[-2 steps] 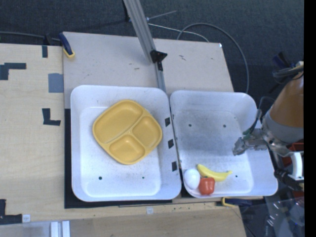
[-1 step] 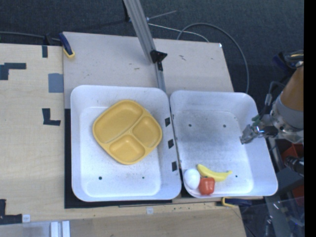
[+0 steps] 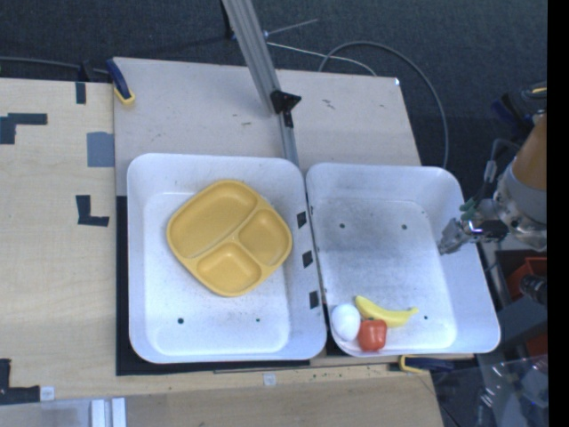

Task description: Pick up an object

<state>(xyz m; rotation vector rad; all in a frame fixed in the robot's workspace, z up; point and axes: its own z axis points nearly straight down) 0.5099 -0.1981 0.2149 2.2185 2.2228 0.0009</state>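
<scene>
The gripper (image 3: 455, 235) hangs at the right bin's (image 3: 391, 238) right rim, holding nothing; whether it is wide or narrow I cannot tell, as it is small and blurred. A banana (image 3: 386, 311), white egg (image 3: 346, 322) and red pepper (image 3: 373, 334) cluster in that bin's near corner. A yellow divided plate (image 3: 229, 237) lies in the left bin (image 3: 151, 265).

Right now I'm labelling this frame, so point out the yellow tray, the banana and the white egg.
yellow tray (image 3: 229, 237): camera view, on its central divider.
banana (image 3: 384, 310): camera view, middle of its curve.
white egg (image 3: 345, 321): camera view, centre of its shell.
</scene>
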